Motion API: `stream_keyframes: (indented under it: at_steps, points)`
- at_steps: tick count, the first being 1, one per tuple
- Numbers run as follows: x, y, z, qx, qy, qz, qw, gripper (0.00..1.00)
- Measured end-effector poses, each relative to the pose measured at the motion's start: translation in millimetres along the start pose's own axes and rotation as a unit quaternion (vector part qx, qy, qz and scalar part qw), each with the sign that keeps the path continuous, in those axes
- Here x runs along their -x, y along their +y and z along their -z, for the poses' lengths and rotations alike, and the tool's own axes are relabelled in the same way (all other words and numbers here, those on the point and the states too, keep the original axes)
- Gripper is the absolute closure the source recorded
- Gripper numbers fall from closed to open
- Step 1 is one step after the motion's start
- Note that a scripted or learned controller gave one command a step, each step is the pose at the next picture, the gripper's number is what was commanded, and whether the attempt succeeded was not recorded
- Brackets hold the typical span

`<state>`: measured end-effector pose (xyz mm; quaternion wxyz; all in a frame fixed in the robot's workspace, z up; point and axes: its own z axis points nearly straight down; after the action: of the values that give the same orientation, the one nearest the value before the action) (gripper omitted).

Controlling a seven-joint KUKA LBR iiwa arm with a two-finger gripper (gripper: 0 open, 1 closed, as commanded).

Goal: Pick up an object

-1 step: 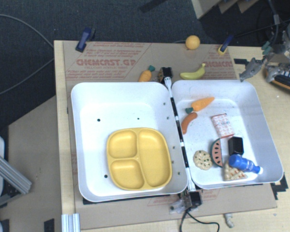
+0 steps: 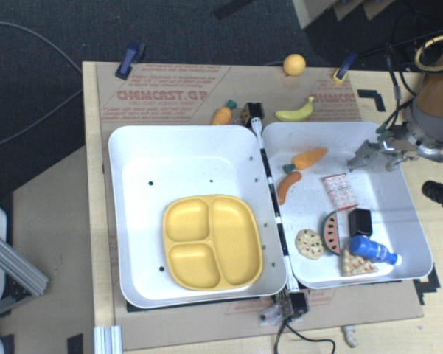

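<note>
– Over the far right corner of the right bin (image 2: 399,216), the gripper (image 2: 374,155) is hanging, nothing showing in it.

– Spread or pressed together?

– Cannot tell; it is reading as a grey blur from this height. I am noting it as unknown.

– Nearest object?

– The carrot (image 2: 310,157), lying flat on the bin floor just left of the gripper, apart from it. Its long axis is running nearly across the bin, the right end tilting slightly toward the far wall. I cannot tell which end is the tip.

– Anything beside it?

– The sausage (image 2: 287,186), sitting just below the carrot, near the divider. Its axis is running steeper, lower left to upper right.

– And the other bin?

– The left bin (image 2: 169,161) is holding a yellow divided plate (image 2: 236,234), well apart from the gripper.
</note>
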<state>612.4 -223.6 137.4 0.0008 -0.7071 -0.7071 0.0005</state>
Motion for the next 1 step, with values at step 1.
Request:
stream_keyframes:
  at_steps: [1]
  points:
    - [-7.2,-50.7,-49.2,0.004,0.0,0.001,1.0,0.0]
